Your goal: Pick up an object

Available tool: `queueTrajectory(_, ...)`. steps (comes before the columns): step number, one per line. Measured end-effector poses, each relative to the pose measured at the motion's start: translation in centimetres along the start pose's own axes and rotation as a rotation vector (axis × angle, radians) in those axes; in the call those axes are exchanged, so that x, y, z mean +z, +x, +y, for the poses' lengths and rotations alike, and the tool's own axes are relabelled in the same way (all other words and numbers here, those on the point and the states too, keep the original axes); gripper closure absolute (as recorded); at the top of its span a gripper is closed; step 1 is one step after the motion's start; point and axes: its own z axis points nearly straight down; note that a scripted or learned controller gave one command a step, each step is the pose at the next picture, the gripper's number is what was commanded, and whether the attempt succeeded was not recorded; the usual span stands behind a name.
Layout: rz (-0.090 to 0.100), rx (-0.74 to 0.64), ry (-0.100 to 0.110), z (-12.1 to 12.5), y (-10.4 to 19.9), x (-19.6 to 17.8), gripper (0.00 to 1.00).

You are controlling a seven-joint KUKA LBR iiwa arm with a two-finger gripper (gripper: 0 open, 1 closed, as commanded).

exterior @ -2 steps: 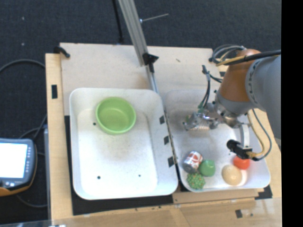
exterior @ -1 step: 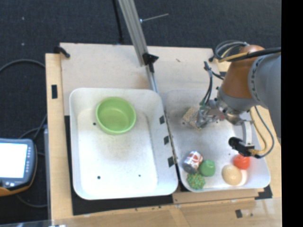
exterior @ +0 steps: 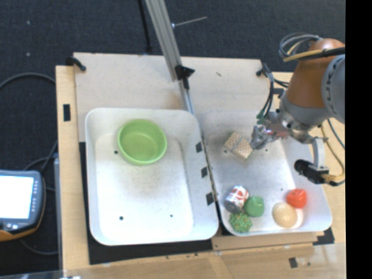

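My gripper (exterior: pixel 260 139) hangs over the back of the right bin (exterior: pixel 273 167), just right of a tan speckled block (exterior: pixel 239 145). The block lies on the bin floor and appears to touch or sit right beside the fingertips. Along the bin's front edge lie a crumpled silver and red can (exterior: pixel 236 197), a green ball (exterior: pixel 254 206), a green knobbly toy (exterior: pixel 240 222), a cream egg-shaped thing (exterior: pixel 285 214) and a red-orange fruit (exterior: pixel 297 197).
The left bin (exterior: pixel 145 220) holds a light green bowl (exterior: pixel 142 142) at its back left. A slanted metal pole (exterior: pixel 168 39) rises behind the bins. A black cable fitting (exterior: pixel 311 172) hangs off the arm over the right bin's right side.
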Motion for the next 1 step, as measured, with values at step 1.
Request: queueTrajectory(1, -0.001, -0.006, -0.002, 0.82, -0.38, -6.27, 1.00)
